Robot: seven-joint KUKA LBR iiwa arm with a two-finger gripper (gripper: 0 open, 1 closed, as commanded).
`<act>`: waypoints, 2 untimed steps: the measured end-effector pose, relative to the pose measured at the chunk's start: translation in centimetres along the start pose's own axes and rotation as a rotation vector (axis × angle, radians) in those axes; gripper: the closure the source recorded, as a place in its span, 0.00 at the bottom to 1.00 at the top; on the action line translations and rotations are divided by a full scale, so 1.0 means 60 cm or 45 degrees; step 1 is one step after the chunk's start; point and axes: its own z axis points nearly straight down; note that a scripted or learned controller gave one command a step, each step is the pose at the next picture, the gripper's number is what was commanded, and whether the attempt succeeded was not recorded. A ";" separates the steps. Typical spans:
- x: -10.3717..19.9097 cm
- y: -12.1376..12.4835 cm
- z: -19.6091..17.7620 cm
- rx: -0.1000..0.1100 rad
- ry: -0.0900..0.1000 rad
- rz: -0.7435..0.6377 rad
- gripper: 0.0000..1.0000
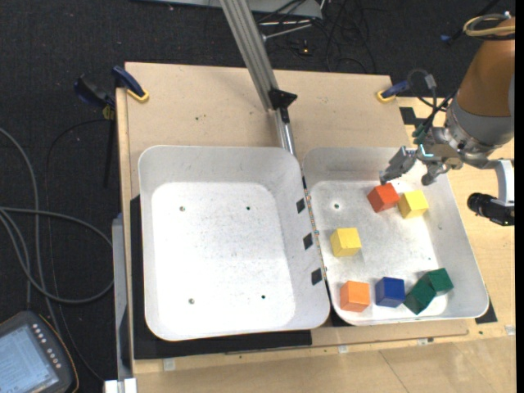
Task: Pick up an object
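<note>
The gripper (415,164) hangs spread wide and holds nothing, above the right bin's (458,244) far edge, just beyond the red block (382,196). That bin carries seven coloured blocks.

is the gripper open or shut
Open: the gripper shows its two fingers spread apart above the right bin, with nothing between them.

One camera watches me from a fixed spot above the bench (213,105), looking down at a slant, so the far edge of the board lies toward the top of the frame and the near edge toward the bottom. It stands back enough to take in both white bins whole, the left bin (155,219) at centre left and the right bin (458,260) at centre right, with dark floor around them. My arm (487,88) enters from the upper right.
</note>
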 end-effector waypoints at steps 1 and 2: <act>0.000 0.001 -0.004 -0.004 -0.001 -0.002 0.00; -0.003 0.002 0.103 0.001 -0.001 0.003 0.00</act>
